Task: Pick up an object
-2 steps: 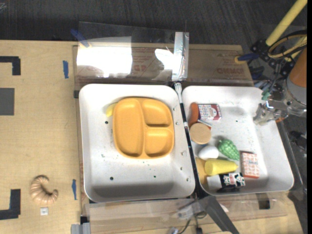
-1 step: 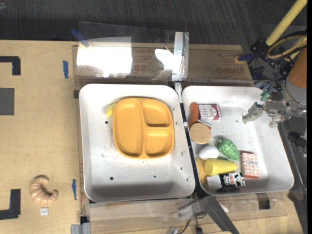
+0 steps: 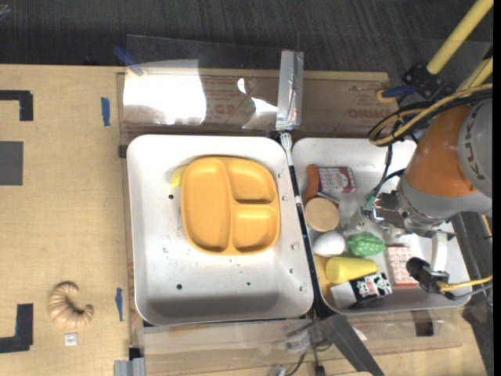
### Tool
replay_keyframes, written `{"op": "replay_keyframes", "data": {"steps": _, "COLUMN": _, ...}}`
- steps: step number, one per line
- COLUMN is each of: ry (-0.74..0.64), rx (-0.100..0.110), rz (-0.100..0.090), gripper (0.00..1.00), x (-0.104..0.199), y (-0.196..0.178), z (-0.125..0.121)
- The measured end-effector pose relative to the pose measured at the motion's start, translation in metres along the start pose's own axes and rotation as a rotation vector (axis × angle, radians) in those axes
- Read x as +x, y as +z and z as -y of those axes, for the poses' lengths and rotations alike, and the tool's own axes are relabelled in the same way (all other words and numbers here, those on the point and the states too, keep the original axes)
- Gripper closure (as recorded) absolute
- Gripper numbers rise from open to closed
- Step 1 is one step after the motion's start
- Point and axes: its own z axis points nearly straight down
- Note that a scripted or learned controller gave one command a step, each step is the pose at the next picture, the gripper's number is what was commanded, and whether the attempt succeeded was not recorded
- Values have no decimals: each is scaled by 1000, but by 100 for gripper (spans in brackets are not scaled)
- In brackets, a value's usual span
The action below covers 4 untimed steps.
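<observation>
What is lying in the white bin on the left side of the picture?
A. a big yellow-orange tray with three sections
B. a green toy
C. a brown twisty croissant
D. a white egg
A: the yellow-orange plastic tray with three compartments sits in the left shallow white bin, while the brown croissant-shaped toy lies outside on the bench.

The tan table (image 3: 55, 210) bears two shallow white bins side by side: the left bin (image 3: 149, 272) and the right bin (image 3: 376, 149). A croissant (image 3: 70, 304) lies on its left part, among black marks (image 3: 17, 104) and blue tape bits (image 3: 105, 110).
</observation>
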Motion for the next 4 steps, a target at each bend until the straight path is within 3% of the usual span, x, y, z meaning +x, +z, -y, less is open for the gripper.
{"op": "replay_keyframes", "data": {"steps": 1, "ry": 5, "rx": -5, "rz": 1, "gripper": 100, "x": -2, "y": -10, "z": -2}}
{"op": "replay_keyframes", "data": {"steps": 2, "ry": 189, "rx": -11, "rz": 1, "gripper": 100, "x": 48, "y": -118, "z": -55}}
{"op": "replay_keyframes", "data": {"steps": 3, "ry": -277, "rx": -12, "rz": 4, "gripper": 100, "x": 65, "y": -199, "z": -37}}
{"op": "replay_keyframes", "data": {"steps": 4, "ry": -454, "rx": -3, "rz": 3, "gripper": 100, "x": 144, "y": -166, "z": -52}}
